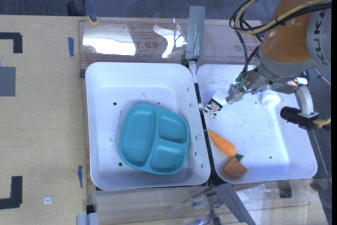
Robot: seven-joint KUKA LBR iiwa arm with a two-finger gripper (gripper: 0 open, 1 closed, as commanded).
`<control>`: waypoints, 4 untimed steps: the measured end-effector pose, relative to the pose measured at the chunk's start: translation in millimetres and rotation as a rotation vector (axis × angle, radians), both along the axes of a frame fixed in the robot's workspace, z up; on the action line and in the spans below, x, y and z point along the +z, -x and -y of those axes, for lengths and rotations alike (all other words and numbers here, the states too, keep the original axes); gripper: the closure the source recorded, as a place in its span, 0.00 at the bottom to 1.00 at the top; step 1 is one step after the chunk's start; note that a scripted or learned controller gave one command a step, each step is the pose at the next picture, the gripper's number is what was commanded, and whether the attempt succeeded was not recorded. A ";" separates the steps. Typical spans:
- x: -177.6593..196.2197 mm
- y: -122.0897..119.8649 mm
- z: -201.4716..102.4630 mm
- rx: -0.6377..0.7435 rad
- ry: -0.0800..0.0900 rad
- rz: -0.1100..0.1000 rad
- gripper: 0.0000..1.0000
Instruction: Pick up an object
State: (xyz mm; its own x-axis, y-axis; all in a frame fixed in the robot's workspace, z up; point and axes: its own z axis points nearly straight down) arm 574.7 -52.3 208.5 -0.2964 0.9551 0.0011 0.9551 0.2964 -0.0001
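Note:
In the right bin (295, 166) my gripper (232, 95) hangs low over the upper left part, reaching in from the right under the orange band of the arm. A small white object with black markings (213, 107) lies just left of and below the gripper tip, close to the bin's left wall. I cannot make out whether it touches the gripper. An orange carrot (221, 144) lies lower in the bin by the left wall. A brown-orange ridged toy (235, 167) sits near the front edge.
A teal divided plate (154, 138) lies in the left bin (100, 81). A white round piece (270, 98) sits in the right bin under the arm. Black cables loop above the wrist. A grey divider post (195, 34) stands between the bins at the back.

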 end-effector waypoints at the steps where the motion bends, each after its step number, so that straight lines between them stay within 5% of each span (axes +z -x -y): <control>1: -0.3 0.2 1.0 -0.001 0.000 0.000 0.00; 2: -25.0 95.9 12.4 -0.035 0.001 -0.002 0.00; 3: -117.4 95.5 50.5 -0.131 0.001 0.000 0.00; 4: -70.5 32.2 62.9 -0.018 0.002 0.006 0.00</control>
